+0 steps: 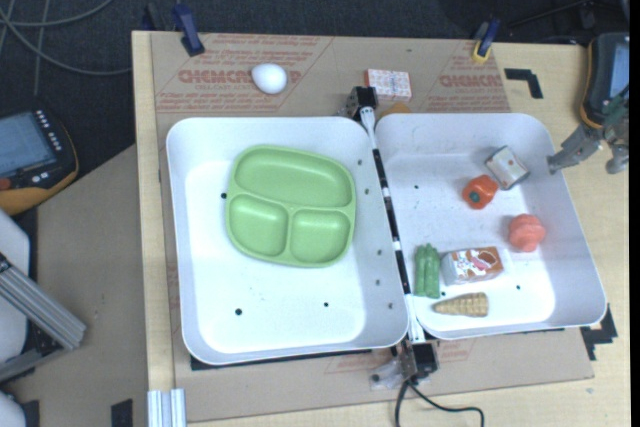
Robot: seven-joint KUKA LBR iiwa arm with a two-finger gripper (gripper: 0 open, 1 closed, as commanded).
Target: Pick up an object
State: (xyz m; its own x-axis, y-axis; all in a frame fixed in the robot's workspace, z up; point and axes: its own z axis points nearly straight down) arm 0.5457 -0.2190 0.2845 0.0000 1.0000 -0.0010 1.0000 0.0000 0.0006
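gripper [572, 153]: at right bin [560, 305] edge, grip state unclear | orange cup [480, 192]: small, tipped

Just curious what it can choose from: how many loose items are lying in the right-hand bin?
6: metal piece, orange piece, pinkish ball, green item, packet, cone at the near edge.

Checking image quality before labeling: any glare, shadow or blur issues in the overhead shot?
Camera view: lighting is even and soft; the white bins run bright, near washed out, but no hard glare. Shadows under the green divided plate and the small items are faint. The gripper at the right edge looks soft, its finger detail hard to read. Slight slant perspective, no marked distortion.
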